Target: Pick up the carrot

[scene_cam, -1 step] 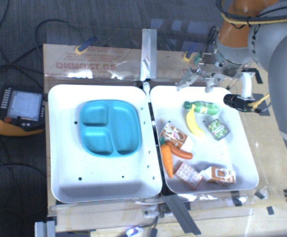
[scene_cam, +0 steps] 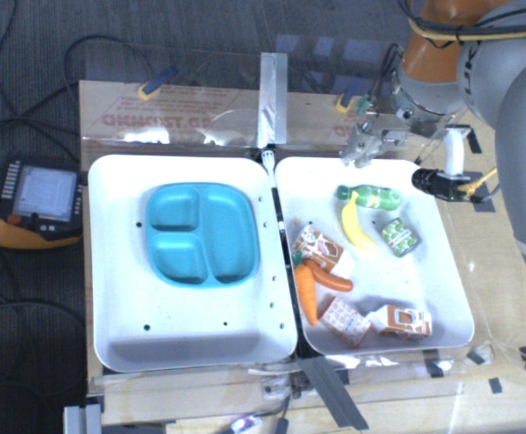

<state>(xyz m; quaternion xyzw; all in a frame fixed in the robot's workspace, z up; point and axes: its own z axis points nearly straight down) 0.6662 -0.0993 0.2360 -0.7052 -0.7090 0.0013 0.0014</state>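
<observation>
We're pre-grasp: gripper (scene_cam: 364,152) hovers at the right bin's (scene_cam: 444,269) 12 o'clock rim, fingers seemingly spread and holding nothing, carrot (scene_cam: 306,294) at the bin's 8 o'clock beside the sausage (scene_cam: 330,278), so next we go toward 7 o'clock and descend.

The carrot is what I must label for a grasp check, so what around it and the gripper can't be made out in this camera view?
- carrot: its upper end is tucked under the hot dog.
- gripper: small and blurred above the right bin's far rim; finger state unreadable.
- Small cartons: print too small to read.
- Arm: cut off by the top and right edges.
</observation>
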